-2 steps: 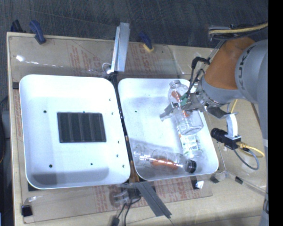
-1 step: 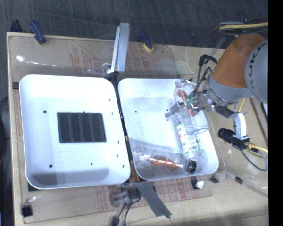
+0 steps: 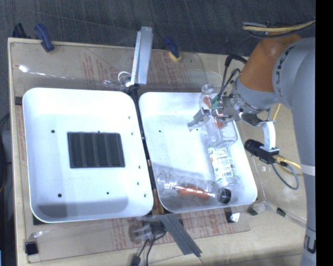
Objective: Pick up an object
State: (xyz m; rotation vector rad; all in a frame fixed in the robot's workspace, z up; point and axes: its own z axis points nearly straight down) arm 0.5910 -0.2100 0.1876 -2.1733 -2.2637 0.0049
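My gripper hangs over the far right part of the right bin, under the arm's orange band. Right below it lies a clear plastic bottle with a white label, running along the bin's right wall with its dark cap toward the near corner. The gripper is at the bottle's far end, and I cannot tell whether it touches it. A second clear bottle with an orange piece inside lies along the bin's near wall.
The left bin holds a dark ridged block at its middle. A metal bar stands up at the far end of the seam between the bins. Cables hang to the right of the right bin.
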